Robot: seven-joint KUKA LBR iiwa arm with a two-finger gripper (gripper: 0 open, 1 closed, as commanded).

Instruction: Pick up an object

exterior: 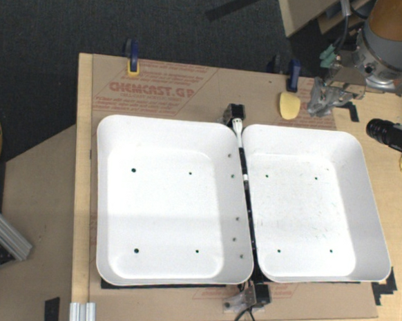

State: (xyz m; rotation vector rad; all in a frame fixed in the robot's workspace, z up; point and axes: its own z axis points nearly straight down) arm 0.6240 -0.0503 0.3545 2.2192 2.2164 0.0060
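A small pale yellow object (pixel 289 105) lies on the brown board just behind the right bin's back rim, outside both bins. My gripper (pixel 322 103) hangs at the upper right, just right of that yellow object and a small gap away from it, low over the board behind the right bin (pixel 366 176). Nothing shows in the gripper. The left bin (pixel 105 183) and the right bin stand side by side, and only small dark dots mark their white floors.
Blue clamps (pixel 133 49) (pixel 294 73) hold the board's back edge. A black clip (pixel 234 113) sits at the back of the seam between the bins, and another with a cable (pixel 256 296) at the front. A black part (pixel 390 134) juts in at the right.
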